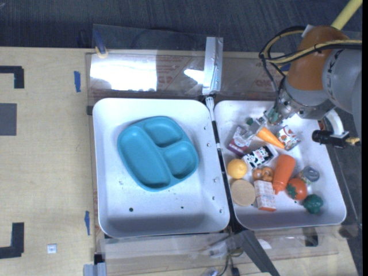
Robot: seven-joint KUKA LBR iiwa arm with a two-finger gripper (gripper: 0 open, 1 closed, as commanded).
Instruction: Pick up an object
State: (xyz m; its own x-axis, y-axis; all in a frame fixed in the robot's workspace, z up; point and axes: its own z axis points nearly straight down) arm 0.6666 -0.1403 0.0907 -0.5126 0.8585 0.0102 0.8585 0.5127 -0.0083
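Gripper (275, 115) low at right bin's (336, 211) twelve o'clock, over heaped toys | finger opening: cannot tell | nearest pick, orange carrot (269, 136), just beside at six o'clock | blue tray (158, 152) apart, left bin (109, 171)

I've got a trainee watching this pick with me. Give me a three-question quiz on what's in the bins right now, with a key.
1. True or false: the blue divided plate lies in the left bin.
2. Multiple choice: the tool is above which part of the right bin? A) near edge B) far end C) outside it
3. Fill in: the yellow lemon lies beside the right bin's ____ wall.

Key: 1 true; 2 B; 3 left
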